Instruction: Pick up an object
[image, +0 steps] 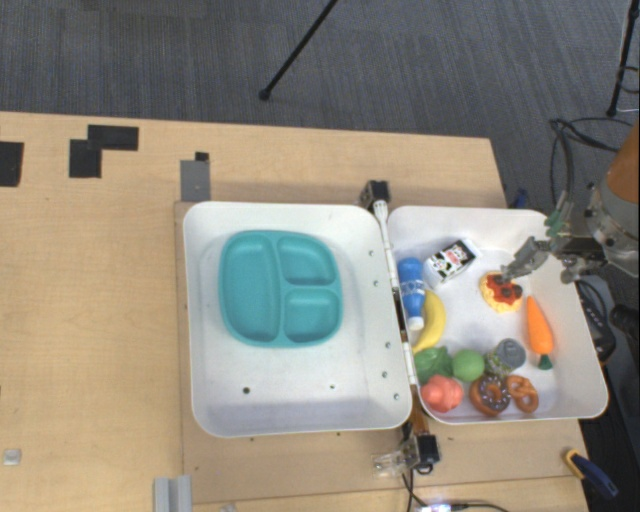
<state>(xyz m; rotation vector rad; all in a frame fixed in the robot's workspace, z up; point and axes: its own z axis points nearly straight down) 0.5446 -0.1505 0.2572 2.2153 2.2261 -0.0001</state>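
We see the grey two-finger gripper (519, 266) (finger spacing unclear) just at one o'clock of a small yellow-and-red toy (500, 292); it could nudge it aside.

One fixed camera looks slantwise down over both bins (300, 425).

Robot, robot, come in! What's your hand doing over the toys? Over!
Hand low over right bin, at the yellow-and-red toy. Nothing seen held. Carrot close beside it.
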